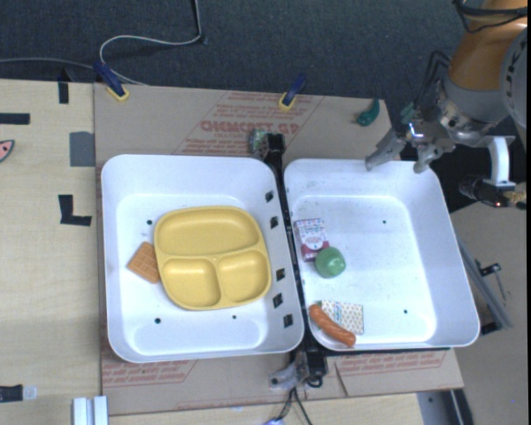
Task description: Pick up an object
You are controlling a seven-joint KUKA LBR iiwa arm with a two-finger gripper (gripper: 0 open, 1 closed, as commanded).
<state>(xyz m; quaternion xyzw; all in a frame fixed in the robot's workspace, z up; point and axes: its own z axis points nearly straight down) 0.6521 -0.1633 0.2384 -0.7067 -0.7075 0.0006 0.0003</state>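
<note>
Tool (396,155) at about 1 o'clock of the view, poised over the far rim of the right bin (442,237); its two fingers stand spread apart with nothing between them. No object is grasped, so the task appears to be at its start: descent, closing and lift all remain. Candidates lie in the right bin toward 9 o'clock of it: one green ball (330,263) touching one red packet (311,235), and at 7 o'clock one carrot (332,325) beside one printed sachet (346,313). The left bin (124,237) holds one yellow tray (212,257) and one cracker (143,262). Bins: two.
</note>
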